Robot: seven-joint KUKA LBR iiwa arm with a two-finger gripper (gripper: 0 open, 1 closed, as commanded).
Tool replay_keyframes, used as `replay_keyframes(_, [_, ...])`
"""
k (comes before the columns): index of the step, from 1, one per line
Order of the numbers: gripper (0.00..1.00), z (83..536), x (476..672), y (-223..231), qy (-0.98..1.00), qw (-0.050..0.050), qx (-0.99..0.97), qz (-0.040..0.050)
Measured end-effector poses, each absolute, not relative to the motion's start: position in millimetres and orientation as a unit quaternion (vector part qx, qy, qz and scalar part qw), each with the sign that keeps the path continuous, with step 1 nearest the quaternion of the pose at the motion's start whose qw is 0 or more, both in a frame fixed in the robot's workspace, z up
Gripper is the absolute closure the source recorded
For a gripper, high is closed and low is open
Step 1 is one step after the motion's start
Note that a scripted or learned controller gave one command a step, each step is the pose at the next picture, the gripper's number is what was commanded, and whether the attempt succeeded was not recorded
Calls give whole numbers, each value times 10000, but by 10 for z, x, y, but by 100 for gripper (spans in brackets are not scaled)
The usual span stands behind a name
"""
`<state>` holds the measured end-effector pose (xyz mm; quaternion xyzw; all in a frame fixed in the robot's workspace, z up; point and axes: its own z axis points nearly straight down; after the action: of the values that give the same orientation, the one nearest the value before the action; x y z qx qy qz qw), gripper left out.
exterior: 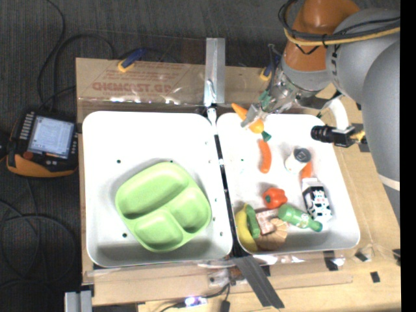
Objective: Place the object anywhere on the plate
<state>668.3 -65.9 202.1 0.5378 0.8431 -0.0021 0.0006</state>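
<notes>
Above right bin (338,174), gripper (255,117), orange carrot (239,110) beside

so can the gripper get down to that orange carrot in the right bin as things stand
Probably yes. The gripper hangs over the right bin's upper left corner, and the carrot lies just below it on bare floor, apart from the other toys, with nothing on top.

Two bins side by side on counter (97,70). Left bin (104,129) holds plate (164,205). Right bin (338,174) holds toy food: carrot (264,155) mid-bin, pepper (274,197) nearer front, banana (244,229) at front-left corner. Handheld pendant (42,142) lies left of bins.
</notes>
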Motion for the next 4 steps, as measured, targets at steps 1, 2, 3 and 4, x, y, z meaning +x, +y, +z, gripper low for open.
replay_keyframes(1, [100,1824,5780,203,9149,-16,4037,1])
replay_keyframes(2, [100,1824,5022,802,9644,-22,2645,1])
replay_keyframes(3, [100,1375,4823,1190,9647,-28,2632,-6])
replay_keyframes(4, [100,1174,5031,1865,9451,-5,3267,-4])
